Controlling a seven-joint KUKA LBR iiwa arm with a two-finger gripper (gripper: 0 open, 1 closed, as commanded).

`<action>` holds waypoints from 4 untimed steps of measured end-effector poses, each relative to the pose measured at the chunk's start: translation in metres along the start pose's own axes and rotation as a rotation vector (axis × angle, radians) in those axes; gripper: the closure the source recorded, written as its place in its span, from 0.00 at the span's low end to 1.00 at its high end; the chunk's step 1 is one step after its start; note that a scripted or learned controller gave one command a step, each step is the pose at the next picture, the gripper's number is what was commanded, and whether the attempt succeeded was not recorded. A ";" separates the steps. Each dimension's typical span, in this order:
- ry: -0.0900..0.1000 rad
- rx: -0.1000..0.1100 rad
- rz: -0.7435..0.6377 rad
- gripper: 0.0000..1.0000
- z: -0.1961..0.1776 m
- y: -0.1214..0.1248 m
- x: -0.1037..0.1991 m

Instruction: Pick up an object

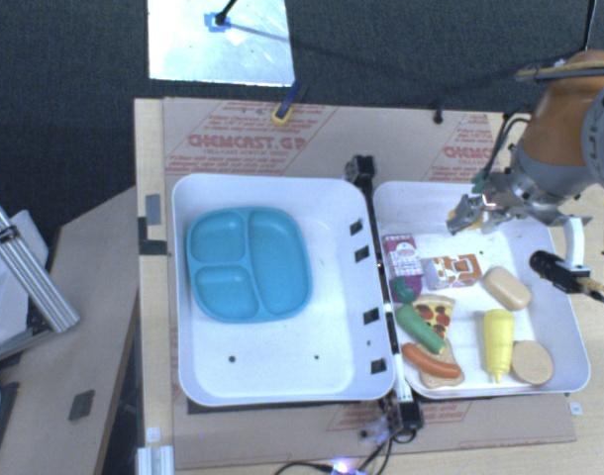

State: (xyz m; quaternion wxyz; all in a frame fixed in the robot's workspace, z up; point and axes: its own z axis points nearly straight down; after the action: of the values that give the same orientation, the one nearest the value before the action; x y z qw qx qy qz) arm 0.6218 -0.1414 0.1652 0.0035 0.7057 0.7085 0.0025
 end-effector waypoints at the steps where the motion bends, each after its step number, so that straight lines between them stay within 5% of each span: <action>1: 0.000 0.000 -0.001 1.00 -0.055 0.003 0.000; 4: 0.003 0.009 -0.003 1.00 -0.050 -0.034 0.125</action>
State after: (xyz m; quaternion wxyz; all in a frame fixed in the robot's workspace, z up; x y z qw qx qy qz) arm 0.5865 -0.0163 0.2144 -0.0005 0.7046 0.7096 0.0004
